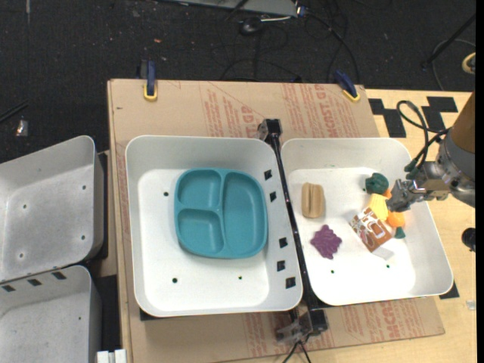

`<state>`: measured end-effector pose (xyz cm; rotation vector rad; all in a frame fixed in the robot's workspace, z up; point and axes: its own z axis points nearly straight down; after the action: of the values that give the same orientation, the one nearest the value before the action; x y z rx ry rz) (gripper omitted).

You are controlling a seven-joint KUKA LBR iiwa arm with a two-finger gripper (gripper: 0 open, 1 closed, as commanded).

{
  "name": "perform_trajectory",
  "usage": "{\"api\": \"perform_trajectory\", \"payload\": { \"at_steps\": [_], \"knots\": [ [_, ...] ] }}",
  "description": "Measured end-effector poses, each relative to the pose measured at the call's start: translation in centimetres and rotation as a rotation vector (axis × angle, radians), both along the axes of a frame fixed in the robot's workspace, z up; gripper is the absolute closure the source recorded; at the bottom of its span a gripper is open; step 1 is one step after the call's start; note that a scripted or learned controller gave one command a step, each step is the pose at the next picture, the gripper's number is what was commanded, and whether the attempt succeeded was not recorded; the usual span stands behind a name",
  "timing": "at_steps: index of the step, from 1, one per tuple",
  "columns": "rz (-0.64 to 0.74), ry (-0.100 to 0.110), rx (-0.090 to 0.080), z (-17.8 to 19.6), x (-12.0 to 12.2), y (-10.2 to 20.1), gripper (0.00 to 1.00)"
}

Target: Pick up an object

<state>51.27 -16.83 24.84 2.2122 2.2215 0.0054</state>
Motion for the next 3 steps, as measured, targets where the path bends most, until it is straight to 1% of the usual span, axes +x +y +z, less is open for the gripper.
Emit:
{"api": "perform_trajectory", "payload": {
  "at_steps": [1, 2, 3],
  "knots": [
    [-0.001, 0.002, 0.000, 2.9, 0.1, 0.0, 1.00],
    [0.004, 0.007, 0.004, 1.6, 1.8, 5.6, 1.00],
    [0.003, 0.009, 0.003, 0.0, 2.5, 10.9, 1.00]
  ]
}}
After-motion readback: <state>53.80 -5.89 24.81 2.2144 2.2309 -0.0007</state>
